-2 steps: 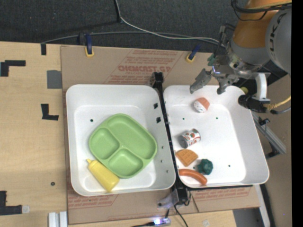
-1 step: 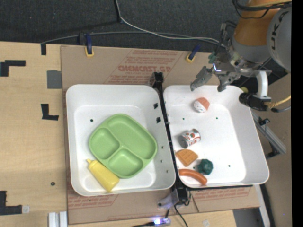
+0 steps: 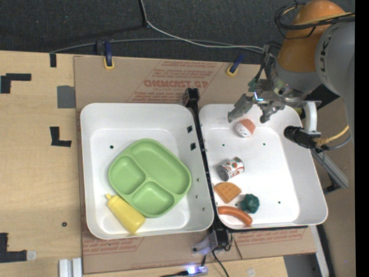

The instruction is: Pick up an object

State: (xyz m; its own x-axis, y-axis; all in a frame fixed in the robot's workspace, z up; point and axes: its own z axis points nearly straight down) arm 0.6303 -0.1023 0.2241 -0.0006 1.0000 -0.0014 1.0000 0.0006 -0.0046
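The gripper (image 3: 252,113) hangs with fingers spread over the right bin (image 3: 300,209), just above a small pink cup (image 3: 245,127). The left bin (image 3: 92,154) holds a green plate (image 3: 150,178) and a yellow bottle (image 3: 124,213).

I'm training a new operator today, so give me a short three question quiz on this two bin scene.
1. True or false: the green plastic divided plate lies in the same white bin as the yellow squeeze bottle.
2. Multiple choice: which item lies nearest the two-finger gripper? A) the small pink and white cylinder B) the dark green round toy C) the orange-red toy sausage
3. Fill in: the small red and white can lies on its ____.

Key: 1 true. 2 A. 3 side.
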